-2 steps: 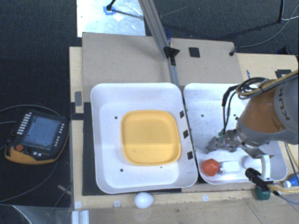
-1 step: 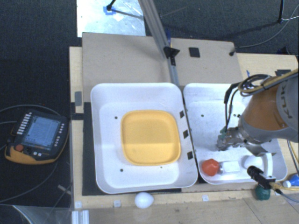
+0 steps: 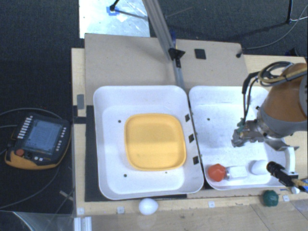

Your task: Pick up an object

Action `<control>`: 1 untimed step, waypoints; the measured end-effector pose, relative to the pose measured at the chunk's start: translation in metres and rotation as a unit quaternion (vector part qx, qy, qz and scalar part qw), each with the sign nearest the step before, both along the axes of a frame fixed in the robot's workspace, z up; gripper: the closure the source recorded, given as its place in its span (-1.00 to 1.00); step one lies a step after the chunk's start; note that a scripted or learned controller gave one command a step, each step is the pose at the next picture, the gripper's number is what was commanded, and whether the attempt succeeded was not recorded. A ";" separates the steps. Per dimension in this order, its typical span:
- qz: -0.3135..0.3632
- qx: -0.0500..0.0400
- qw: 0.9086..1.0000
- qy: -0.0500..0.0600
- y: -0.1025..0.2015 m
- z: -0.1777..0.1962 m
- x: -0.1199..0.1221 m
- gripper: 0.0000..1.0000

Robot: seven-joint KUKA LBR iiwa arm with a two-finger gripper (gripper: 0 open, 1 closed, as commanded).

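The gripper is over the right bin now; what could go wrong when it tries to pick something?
1. The gripper hovers over bare floor of the right bin, apart from the objects; closing here would likely grasp nothing.
2. The red object, white block and white egg crowd the bin's near wall, so the fingers may hit the wall or push neighbours.
3. The egg is round and may slip.

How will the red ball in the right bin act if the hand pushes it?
The red ball looks round and smooth, so it would probably roll rather than slide. It sits near the right bin's front wall beside a white block, which may stop it. A two-finger pinch could squirt it out sideways.
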State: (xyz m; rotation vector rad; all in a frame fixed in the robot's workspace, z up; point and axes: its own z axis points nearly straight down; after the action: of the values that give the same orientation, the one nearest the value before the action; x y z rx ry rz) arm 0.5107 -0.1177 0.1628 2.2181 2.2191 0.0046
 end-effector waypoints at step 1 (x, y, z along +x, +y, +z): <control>0.000 0.000 1.000 0.000 0.001 0.042 0.003 1.00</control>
State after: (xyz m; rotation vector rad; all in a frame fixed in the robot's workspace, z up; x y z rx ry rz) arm 0.5140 -0.1166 0.2051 2.2178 2.2200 0.0044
